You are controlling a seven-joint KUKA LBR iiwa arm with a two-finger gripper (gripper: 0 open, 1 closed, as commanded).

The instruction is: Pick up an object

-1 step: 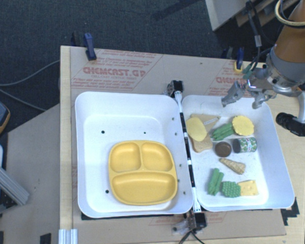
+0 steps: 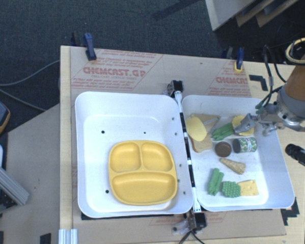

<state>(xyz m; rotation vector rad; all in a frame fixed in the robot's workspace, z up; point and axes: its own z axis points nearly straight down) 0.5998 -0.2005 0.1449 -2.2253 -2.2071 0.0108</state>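
Observation:
My gripper (image 2: pixel 256 123) hangs low over the back right part of the right bin (image 2: pixel 277 174), reaching in from the right. Just below it lie a small yellow piece (image 2: pixel 238 121) and a green-and-white can (image 2: pixel 246 145) on its side. Further left in this bin are a green pepper-like piece (image 2: pixel 223 132), a yellow oval (image 2: pixel 196 128) on a tan slice (image 2: pixel 207 120), and a brown disc (image 2: pixel 223 148). Toward the front lie a tan cone (image 2: pixel 233 165), a green pickle (image 2: pixel 214 181), a green bumpy piece (image 2: pixel 230 189) and a cheese wedge (image 2: pixel 249 188). Nothing visibly sits in the gripper.
The left bin (image 2: pixel 91 116) holds a yellow divided plate (image 2: pixel 142 172). A ridge with clamps (image 2: pixel 184 141) separates the two bins. Cables (image 2: pixel 270 69) and the arm's grey body (image 2: pixel 296 101) stand at the right edge.

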